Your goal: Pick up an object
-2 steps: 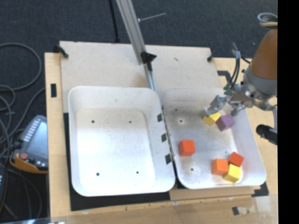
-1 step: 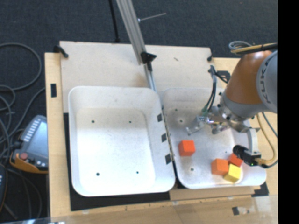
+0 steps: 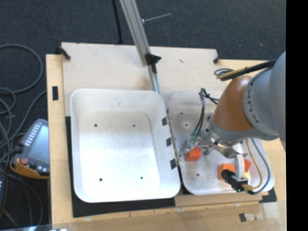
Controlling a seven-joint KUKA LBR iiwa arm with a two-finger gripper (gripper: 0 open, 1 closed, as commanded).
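Reaching into the right bin (image 3: 184, 110), arm (image 3: 240, 114) hangs beside orange block (image 3: 193, 154).

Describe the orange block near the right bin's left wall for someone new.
Find the right white bin, the one under the arm. Close to its left wall sits a small orange block. It is the leftmost orange thing; the other orange piece lies front right.

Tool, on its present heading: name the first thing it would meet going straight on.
Most likely the orange block in the right bin, lying directly at the tip of the tool. Depth is unclear from above, so it may already touch it.
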